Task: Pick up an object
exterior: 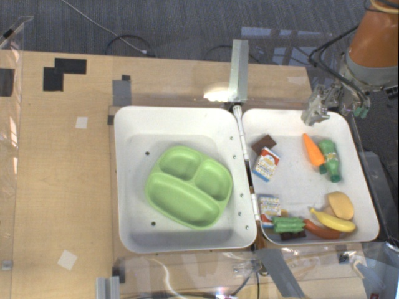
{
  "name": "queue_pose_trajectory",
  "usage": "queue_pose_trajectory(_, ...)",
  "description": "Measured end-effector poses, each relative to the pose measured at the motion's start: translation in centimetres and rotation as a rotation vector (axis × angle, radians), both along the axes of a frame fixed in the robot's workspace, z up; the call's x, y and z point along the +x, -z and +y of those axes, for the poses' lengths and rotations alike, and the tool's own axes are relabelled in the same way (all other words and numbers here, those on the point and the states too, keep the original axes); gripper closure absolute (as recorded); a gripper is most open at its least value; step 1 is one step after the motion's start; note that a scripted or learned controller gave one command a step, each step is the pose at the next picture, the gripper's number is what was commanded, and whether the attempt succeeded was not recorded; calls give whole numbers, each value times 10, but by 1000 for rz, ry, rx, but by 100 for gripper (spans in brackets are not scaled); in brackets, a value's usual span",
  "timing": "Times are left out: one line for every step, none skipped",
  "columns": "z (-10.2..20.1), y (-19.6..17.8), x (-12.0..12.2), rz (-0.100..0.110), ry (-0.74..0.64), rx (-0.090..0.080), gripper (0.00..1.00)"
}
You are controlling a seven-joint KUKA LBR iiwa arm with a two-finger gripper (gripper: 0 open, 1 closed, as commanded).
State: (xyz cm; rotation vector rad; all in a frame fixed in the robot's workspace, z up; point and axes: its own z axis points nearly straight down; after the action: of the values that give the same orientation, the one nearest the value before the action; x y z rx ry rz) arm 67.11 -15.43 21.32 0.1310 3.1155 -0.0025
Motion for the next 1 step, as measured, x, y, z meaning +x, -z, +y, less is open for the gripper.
queue_pose_trajectory(-1, 6, -2, 11, 1, 2, 0)
